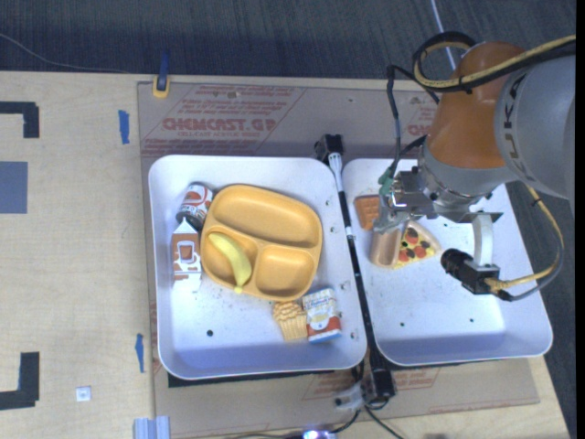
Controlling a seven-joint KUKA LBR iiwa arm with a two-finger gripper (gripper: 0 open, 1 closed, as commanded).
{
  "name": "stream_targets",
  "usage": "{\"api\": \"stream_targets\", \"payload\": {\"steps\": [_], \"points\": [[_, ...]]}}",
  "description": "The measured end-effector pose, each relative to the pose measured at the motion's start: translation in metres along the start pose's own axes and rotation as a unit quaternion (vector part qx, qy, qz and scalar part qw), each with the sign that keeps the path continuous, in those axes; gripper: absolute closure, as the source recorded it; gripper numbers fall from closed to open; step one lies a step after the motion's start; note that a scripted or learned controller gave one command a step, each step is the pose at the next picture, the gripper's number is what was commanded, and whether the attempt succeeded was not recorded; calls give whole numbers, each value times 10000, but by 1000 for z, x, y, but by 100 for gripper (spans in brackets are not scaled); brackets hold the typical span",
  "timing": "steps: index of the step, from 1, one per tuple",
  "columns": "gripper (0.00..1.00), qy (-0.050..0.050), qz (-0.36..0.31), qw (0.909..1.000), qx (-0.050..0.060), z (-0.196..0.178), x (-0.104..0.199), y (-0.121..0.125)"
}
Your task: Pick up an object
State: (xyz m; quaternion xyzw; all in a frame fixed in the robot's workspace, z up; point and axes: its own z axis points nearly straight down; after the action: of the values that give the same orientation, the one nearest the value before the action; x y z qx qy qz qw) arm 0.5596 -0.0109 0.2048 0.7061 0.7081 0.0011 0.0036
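My gripper (396,214) hangs over the left part of the right bin (475,332), under the grey and orange wrist. Just below it lies a toy pizza slice (413,244), its tan end toward the bin's left wall. An orange block (366,210) lies beside the gripper's left side, partly hidden by it. Whether the gripper touches the pizza slice cannot be made out.
The left bin (183,337) holds a yellow divided plate (265,227) with a banana (232,257) in it, a soda can (193,205), a small carton (186,257), a waffle piece (290,318) and a small box (323,315). A black cable connector (466,273) hangs over the right bin.
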Motion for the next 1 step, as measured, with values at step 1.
{"api": "stream_targets", "payload": {"steps": [1], "points": [[100,18,20,10000,40,6,-47,-81]]}}
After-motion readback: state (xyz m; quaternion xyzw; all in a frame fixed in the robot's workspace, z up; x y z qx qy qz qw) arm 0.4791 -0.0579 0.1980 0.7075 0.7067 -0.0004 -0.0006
